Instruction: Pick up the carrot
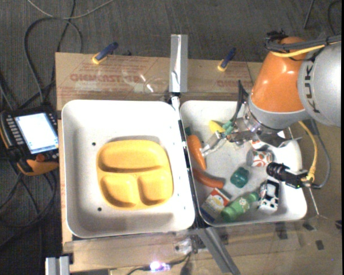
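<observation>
Several toys around the carrot [196, 152]; fingers [208, 148] just beside it, state unclear.

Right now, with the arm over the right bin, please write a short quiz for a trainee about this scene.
1. True or false: the carrot lies in the left bin.
2. What fills the middle of the left bin?
A. a yellow divided tray
B. a green bottle
C. the carrot
3. Fill in the word: the carrot lies close to the ___ wall of the right bin.

Key
1. False. It lies in the right bin, with the gripper just beside it.
2. A. The green bottle lies in the right bin, near its front edge.
3. Left, next to the divide between the two bins.
</observation>
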`<state>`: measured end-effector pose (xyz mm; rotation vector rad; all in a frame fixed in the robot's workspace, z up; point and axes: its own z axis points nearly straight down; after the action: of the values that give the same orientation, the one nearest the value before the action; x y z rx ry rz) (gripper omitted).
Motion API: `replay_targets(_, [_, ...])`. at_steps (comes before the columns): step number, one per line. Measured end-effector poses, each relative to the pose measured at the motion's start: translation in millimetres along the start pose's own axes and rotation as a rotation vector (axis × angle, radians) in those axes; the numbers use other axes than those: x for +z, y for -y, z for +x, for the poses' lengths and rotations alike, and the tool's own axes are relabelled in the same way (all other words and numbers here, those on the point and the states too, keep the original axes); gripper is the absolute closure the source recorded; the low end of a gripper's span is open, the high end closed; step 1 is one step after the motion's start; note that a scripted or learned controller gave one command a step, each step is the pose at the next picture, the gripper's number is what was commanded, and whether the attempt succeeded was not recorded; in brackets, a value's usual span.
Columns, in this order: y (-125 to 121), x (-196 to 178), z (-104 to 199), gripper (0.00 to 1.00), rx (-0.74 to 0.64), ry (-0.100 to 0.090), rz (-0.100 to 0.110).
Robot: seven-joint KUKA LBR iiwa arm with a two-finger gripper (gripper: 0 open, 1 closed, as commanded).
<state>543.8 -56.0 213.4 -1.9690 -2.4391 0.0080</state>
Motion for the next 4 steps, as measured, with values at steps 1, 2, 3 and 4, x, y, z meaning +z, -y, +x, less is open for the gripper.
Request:
replay_targets(1, [70,54,-38,0.0,0.212,-0.001,0.001])
replay_targets(2, [-18,125,-61,0.0,0.073,0.006,-0.015])
replay_targets(3, [-90,125,-73,0.0,0.272,0.009,-0.012])
replay_targets(4, [-105,91,-107,0.0,0.324,0.003,-0.003])
